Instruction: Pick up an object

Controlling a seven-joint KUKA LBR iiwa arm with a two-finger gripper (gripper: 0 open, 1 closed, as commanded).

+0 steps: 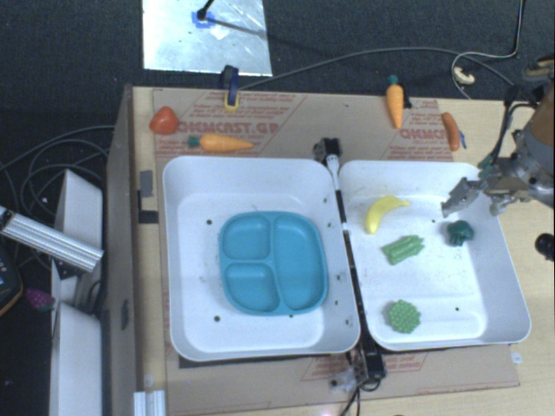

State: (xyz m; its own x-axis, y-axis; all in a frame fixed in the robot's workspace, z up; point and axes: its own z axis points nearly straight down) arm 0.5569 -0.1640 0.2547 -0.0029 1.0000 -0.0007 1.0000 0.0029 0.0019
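The hand [473,196] hovers at the right bin's [507,323] far right edge — whether spread or pressed together, I cannot tell — just above a dark green toy [458,231]; 3 more toys lie nearby.

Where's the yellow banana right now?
The banana lies in the right bin, near its upper left corner, just above the green beans.

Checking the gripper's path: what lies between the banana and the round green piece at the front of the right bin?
In the camera view, the green bean bundle lies between the banana and the round green piece.
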